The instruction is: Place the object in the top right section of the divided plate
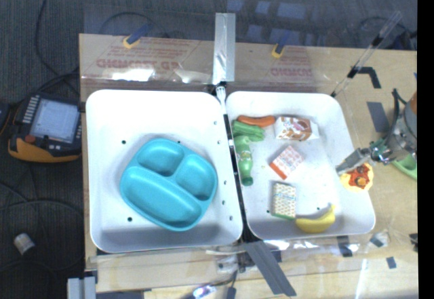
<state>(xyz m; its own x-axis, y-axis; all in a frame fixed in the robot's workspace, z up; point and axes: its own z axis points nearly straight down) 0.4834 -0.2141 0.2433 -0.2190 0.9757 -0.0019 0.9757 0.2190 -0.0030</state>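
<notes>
Here's the gripper, reaching in over the right rim of the right bin, and tucked just under its tip sits a small orange object. The object lies just below and a shade outward of the pincer, so close they look to be touching, though I can't make out actual contact. Whether the pincer is apart or together, I can't tell; it's a grey blur at this slant.

The object itself is small and lumpy, orange-red with a bit of yellow along one edge and a dark spot near the middle. It rests right on the bin's right rim, about halfway along that side.

Inside that bin: a banana in the near right corner, a patterned box beside it, a red and white packet mid-bin, and green vegetables along the left wall.

Left of that bin, the blue divided plate sits in the neighbouring bin, well apart from the object.
</notes>
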